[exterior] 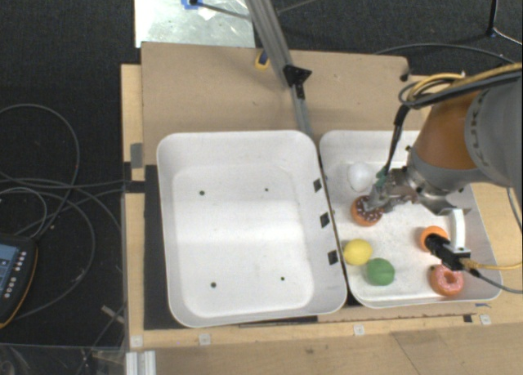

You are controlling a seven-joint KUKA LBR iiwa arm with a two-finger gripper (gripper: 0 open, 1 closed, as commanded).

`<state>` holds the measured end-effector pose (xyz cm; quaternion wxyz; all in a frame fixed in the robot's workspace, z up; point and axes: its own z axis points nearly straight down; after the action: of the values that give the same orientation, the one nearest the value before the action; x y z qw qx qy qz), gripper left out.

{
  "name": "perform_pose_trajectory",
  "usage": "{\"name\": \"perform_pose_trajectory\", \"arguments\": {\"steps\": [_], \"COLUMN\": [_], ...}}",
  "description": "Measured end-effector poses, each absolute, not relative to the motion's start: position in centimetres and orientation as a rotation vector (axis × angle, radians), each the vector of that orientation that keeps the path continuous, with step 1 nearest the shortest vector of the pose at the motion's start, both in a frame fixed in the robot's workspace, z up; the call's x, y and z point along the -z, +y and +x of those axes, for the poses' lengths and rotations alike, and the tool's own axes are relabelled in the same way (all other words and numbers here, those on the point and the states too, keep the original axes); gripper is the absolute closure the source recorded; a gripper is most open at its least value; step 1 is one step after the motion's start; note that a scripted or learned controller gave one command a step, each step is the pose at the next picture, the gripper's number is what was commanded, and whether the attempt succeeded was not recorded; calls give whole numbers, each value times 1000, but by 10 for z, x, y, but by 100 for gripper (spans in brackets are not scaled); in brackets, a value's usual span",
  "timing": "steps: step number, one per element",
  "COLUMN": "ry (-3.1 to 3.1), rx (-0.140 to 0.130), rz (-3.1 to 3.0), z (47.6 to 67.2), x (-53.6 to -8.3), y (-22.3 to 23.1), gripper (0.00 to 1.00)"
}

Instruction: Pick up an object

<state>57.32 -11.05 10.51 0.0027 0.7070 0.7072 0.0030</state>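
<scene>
Grey arm (474, 140) over right bin (343, 149), hiding part of brown doughnut (366, 213)

- Two white bins sat side by side on a brown tabletop (204, 87).
- The left bin (245, 226) held nothing.
- The right bin (343, 146) held a white ball (359, 175), yellow ball (357, 252), green ball (379, 271), orange ball (432, 237) and pink doughnut (446, 281).
- The claw (377, 200) hung directly over a brown doughnut (366, 213).
</scene>
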Motion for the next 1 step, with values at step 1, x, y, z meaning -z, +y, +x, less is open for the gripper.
{"name": "perform_pose_trajectory", "arguments": {"steps": [1], "ry": [2221], "rx": [-5], "rz": [2215], "z": [578], "x": [-151], "y": [-117], "gripper": [100]}}
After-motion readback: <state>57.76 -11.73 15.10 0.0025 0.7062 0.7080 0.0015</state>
